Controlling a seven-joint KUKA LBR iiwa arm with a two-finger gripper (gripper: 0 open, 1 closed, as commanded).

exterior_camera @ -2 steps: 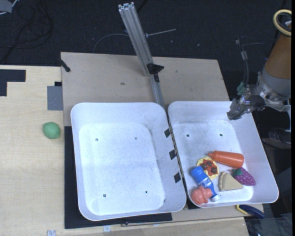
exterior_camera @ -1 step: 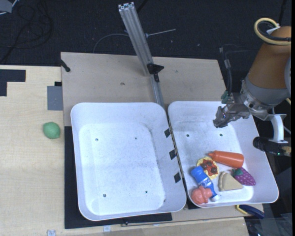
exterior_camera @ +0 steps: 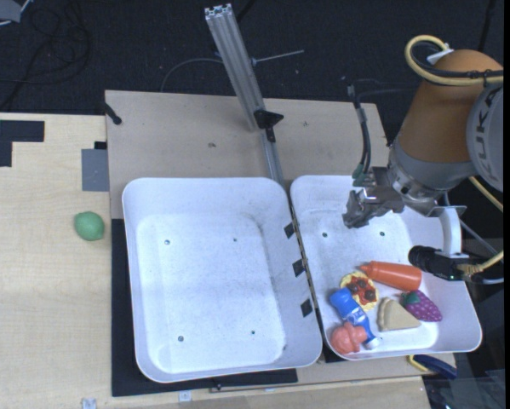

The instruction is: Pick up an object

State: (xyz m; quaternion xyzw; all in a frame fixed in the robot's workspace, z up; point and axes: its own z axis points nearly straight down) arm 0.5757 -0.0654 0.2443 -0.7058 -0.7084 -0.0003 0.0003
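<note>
My gripper [exterior_camera: 358, 215] hangs over the back part of the right bin [exterior_camera: 323, 196], above its bare floor and apart from the toys. Nothing shows between its fingers. A cluster of toy foods lies at the bin's front right: an orange carrot [exterior_camera: 394, 273], a purple grape bunch [exterior_camera: 423, 306], a tan wedge [exterior_camera: 395, 315], a blue figure [exterior_camera: 350, 306], a yellow-and-red piece [exterior_camera: 360, 286] and a pink-orange lump [exterior_camera: 348, 338].
The left bin [exterior_camera: 144, 203] sits beside the right one, with black clips along the shared rim. A green ball [exterior_camera: 89, 226] lies on the bench to the left. A metal rail [exterior_camera: 237, 62] slants up behind the bins.
</note>
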